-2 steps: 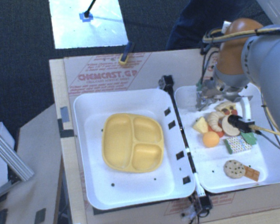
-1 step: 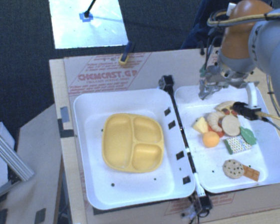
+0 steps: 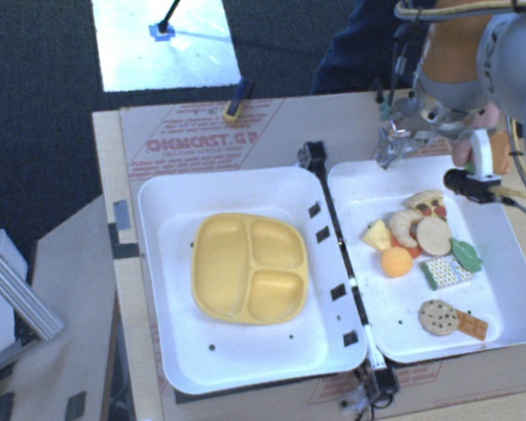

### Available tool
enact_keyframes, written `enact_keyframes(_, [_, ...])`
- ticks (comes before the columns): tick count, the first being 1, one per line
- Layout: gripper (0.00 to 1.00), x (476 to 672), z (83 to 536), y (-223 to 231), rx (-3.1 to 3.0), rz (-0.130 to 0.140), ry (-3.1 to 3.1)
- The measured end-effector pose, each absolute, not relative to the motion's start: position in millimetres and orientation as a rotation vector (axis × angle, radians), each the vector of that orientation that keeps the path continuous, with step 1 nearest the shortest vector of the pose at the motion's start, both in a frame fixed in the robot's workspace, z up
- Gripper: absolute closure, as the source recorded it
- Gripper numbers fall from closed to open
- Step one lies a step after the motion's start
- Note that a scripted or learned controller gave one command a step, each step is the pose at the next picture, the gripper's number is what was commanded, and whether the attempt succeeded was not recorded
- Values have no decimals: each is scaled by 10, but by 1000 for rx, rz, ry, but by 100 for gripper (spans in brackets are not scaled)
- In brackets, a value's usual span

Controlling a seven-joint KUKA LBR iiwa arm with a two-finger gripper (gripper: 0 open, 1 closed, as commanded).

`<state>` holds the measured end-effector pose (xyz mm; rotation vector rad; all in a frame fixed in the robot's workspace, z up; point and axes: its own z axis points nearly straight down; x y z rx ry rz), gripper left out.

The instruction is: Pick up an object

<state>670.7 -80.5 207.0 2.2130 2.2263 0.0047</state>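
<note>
The claw (image 3: 394,149) hovered at the bin's far rim, cookie (image 3: 437,317) well below it (finger state: couldn't tell).

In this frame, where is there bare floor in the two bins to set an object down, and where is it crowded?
Left bin: bare floor rings the yellow tray, widest along the near edge. Right bin: bare near the divider, left of the cookie, and at the far-left corner under the gripper. Crowded: the toy food cluster around the orange ball.
</note>
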Motion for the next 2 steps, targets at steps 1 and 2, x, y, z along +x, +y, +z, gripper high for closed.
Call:
enact_keyframes(1, [100,6716,2253,-801,2213,5,2226])
enact_keyframes(2, [100,6501,2295,-266,2214,2,2229])
